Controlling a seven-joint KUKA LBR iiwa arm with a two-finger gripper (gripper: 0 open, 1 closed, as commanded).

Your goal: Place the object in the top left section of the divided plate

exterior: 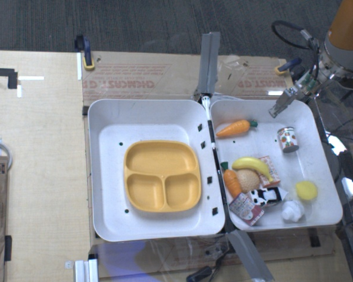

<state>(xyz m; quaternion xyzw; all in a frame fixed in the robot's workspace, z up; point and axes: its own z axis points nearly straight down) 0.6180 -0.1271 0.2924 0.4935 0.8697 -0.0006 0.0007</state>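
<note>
The gripper [280, 106] hangs over the far rim of the right bin [317, 119]; whether it is open or closed cannot be told, and nothing shows in it. The yellow divided plate [163, 175] sits in the left bin [106, 157], all sections bare. A carrot [233, 128], small can [287, 139], banana [251, 165] and yellow ball [306, 190] lie in the right bin.

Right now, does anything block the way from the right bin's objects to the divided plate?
Only the two bins' adjoining rims lie between. The divided plate sits bare in the left bin; the hand hovers over the right bin's far edge.
</note>
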